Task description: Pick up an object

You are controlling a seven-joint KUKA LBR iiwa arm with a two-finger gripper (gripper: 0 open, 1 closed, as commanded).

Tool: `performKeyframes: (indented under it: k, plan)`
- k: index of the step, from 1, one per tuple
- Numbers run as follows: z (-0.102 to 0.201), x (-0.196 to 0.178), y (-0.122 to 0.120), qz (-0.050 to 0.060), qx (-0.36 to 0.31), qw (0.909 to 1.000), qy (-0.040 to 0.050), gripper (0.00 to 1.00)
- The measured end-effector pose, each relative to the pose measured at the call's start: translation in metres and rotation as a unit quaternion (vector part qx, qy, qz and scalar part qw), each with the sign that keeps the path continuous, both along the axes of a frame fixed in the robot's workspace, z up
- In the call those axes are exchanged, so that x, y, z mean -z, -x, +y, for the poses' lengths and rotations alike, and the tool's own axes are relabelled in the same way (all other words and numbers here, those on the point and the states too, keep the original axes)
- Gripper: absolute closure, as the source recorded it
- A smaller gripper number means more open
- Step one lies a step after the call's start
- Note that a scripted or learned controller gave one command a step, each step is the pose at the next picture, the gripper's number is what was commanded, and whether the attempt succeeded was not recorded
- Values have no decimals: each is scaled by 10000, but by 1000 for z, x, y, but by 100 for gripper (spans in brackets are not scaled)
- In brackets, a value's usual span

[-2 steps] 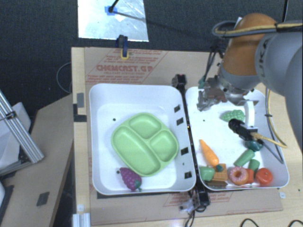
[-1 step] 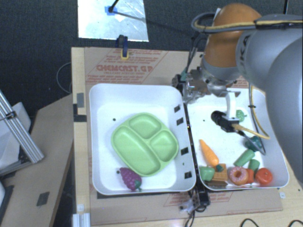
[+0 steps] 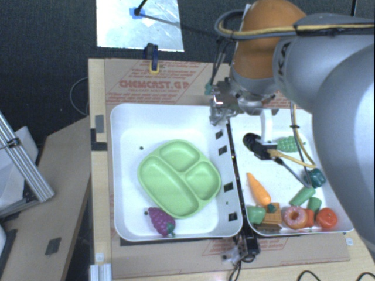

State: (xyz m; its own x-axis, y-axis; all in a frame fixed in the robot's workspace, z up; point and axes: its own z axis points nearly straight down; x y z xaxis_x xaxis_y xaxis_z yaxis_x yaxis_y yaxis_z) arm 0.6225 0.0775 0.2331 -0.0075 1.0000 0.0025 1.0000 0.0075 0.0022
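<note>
My gripper (image 3: pixel 220 111) hangs over the far end of the wall between the two white bins, below the orange band of the arm. Nothing shows in its grasp. The right bin (image 3: pixel 275 177) holds several toy foods along its near edge: an orange carrot (image 3: pixel 258 189), a pink donut (image 3: pixel 293 216), a red tomato (image 3: pixel 326 217) and a green vegetable (image 3: pixel 302 195). A ridged green piece (image 3: pixel 287 144) lies farther back, right of the gripper. The arm hides the bin's far right part.
In the left bin (image 3: pixel 126 133) sits a green divided plate (image 3: pixel 179 178), with purple grapes (image 3: pixel 160 220) at its near corner. A teal piece (image 3: pixel 317 178) and a brown block (image 3: pixel 271 218) also lie in the right bin. The arm's big grey body covers the upper right.
</note>
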Motion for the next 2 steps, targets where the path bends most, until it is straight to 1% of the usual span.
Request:
performKeyframes:
  k: [1,2]
  plan:
    - [-3,14,15,12,35,10000,14,100]
    - [1,-1,0,-3,12,10000,10,100]
